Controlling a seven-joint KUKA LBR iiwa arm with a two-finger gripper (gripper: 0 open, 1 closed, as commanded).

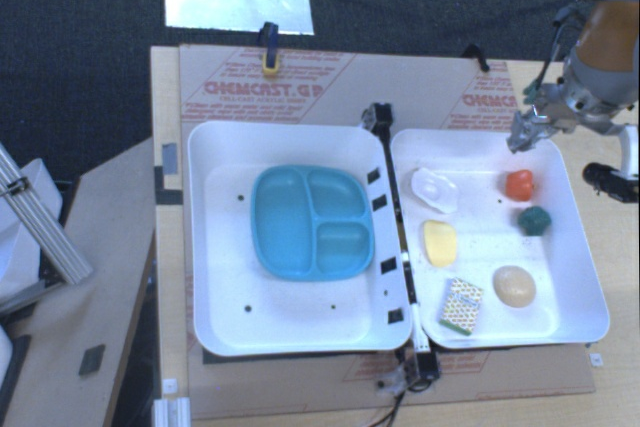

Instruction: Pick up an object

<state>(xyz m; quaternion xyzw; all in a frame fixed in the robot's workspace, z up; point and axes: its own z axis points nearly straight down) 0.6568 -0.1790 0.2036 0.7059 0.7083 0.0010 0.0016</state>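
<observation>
Gripper [522, 137] at the end of the grey arm [600, 65], poised over the far rim of the right bin [580, 295]; whether it stands wide or narrow cannot be told, and nothing shows in its grasp. Nearest to it lies one small red-orange object [519, 184], with one dark teal lump [534, 220] just beside it toward the viewer. Farther left in that bin rest one pale white object [436, 189] and one yellow piece [440, 242]; at the near side sit one beige rounded object [514, 286] and one green-and-white patterned packet [461, 305]. Six objects in all, each apart from its neighbours. Left bin [220, 215] holds one blue plate [311, 221] with three compartments.
</observation>
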